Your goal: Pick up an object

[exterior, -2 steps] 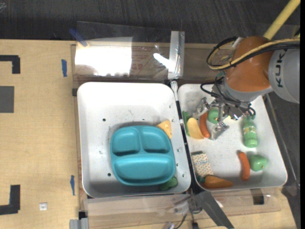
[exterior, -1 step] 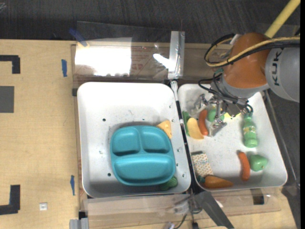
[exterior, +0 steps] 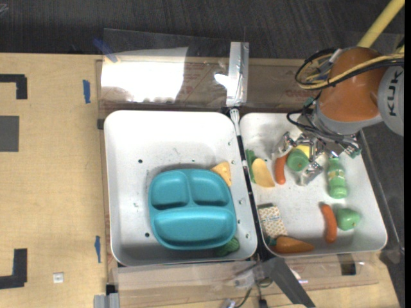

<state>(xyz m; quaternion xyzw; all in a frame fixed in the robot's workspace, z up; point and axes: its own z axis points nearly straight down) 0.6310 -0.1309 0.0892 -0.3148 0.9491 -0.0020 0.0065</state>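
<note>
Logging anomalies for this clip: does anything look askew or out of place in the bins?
Mostly tidy. The teal divided plate in the left bin lies partly over a yellow piece and a green item, both poking out from its edges.

A small round green toy [exterior: 297,160] sat between the gripper's [exterior: 302,161] metal fingers — over the right bin [exterior: 376,230]; upright.

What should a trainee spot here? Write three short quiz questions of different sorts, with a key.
1. True or false: the teal divided tray lies in the right bin.
2. What sits right at the claw? A: a round green toy. B: the teal divided tray. C: a blue cup.
3. Fill in: the band above the arm's wrist is ____.
Key: 1 false; 2 A; 3 orange.
</note>
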